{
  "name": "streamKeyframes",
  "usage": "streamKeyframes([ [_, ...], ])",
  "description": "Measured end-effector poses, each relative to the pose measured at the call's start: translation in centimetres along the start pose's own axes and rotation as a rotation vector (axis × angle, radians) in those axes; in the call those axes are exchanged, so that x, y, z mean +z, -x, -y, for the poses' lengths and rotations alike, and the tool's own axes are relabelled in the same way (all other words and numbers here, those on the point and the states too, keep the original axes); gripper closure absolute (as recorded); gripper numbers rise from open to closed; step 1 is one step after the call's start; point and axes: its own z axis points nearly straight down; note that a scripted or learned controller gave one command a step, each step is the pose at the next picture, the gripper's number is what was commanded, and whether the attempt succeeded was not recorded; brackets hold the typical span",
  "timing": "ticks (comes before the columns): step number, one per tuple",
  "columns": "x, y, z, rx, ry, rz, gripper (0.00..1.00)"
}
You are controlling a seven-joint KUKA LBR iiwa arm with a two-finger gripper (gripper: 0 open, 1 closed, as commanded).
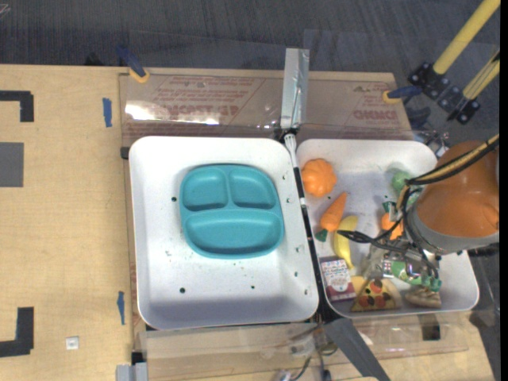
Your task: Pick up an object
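Note:
The right bin point(361, 155) holds several toy foods: an orange pumpkin point(319, 177), a carrot point(333, 213), a banana point(343, 244), a red and white packet point(336, 279), a pizza slice point(373, 293) and a green item point(399, 182). My arm's orange band point(460, 205) hangs over the bin's right side. The gripper point(397, 262) sits low among wires, just right of the banana and above the pizza slice. Its tips are hidden in the clutter, and I see nothing clearly held.
The left bin point(151, 236) carries a teal divided plate point(232, 210). A brown item point(421, 296) lies at the right bin's front right corner. A metal divider point(295, 86) stands behind the bins. Yellow bars point(468, 26) cross the top right.

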Motion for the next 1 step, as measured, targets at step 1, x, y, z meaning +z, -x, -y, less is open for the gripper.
streamKeyframes([
  [1,0.19,5.99,3.98,0.203,0.0,-0.003,1.0],
])
